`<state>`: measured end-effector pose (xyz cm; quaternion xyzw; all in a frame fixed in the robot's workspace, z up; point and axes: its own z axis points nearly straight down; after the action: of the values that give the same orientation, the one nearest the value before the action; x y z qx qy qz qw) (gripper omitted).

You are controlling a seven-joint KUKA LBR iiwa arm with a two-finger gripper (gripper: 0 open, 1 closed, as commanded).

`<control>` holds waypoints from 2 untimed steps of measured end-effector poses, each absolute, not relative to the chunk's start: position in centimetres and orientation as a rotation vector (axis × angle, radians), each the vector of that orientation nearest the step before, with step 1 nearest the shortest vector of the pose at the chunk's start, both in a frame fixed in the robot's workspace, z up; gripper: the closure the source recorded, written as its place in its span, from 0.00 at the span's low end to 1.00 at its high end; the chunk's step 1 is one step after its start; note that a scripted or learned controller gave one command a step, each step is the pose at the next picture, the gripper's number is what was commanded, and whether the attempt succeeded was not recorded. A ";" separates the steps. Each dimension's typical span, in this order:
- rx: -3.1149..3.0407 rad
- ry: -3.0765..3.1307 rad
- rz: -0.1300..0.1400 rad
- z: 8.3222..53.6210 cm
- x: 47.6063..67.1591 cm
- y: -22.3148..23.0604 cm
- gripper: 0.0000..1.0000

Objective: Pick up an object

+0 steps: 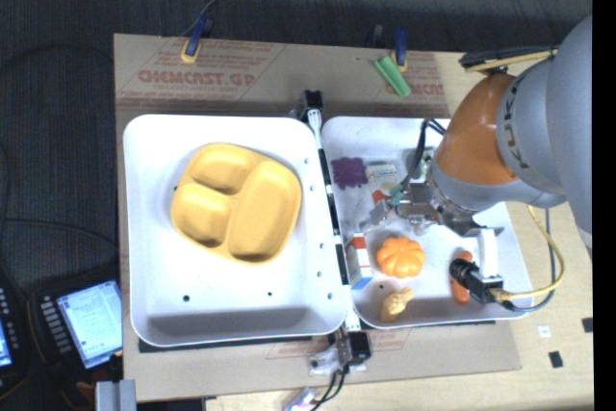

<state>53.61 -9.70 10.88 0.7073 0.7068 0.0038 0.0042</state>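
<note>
The right bin (pixel 500 313) holds several small objects: an orange toy pumpkin (pixel 399 256), a purple block (pixel 348 172), a tan lumpy piece (pixel 393 303), a small red-orange piece (pixel 461 276) and a white and red item (pixel 358 255) by the left wall. My gripper (pixel 397 203) hangs low over the middle of this bin, just above the pumpkin and right of the purple block. A small red thing (pixel 380 197) lies at its tip; I cannot make out whether it is held. The grey arm with its orange band (pixel 476 144) hides the bin's right rear part.
The left bin (pixel 154 303) holds one big yellow bread-shaped object (pixel 236 200). A black divider (pixel 327 197) runs between the bins. A green clip (pixel 393 75) and blue clamps (pixel 196 38) sit on the cardboard behind. A tablet (pixel 82 318) lies at the lower left.
</note>
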 end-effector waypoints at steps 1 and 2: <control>2.211 2.214 0.013 8.9 51.4 -9.7 0.00; 2.211 2.210 0.013 10.0 51.4 -9.8 1.00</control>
<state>51.44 -9.78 9.97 0.7072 0.7069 0.0040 0.0075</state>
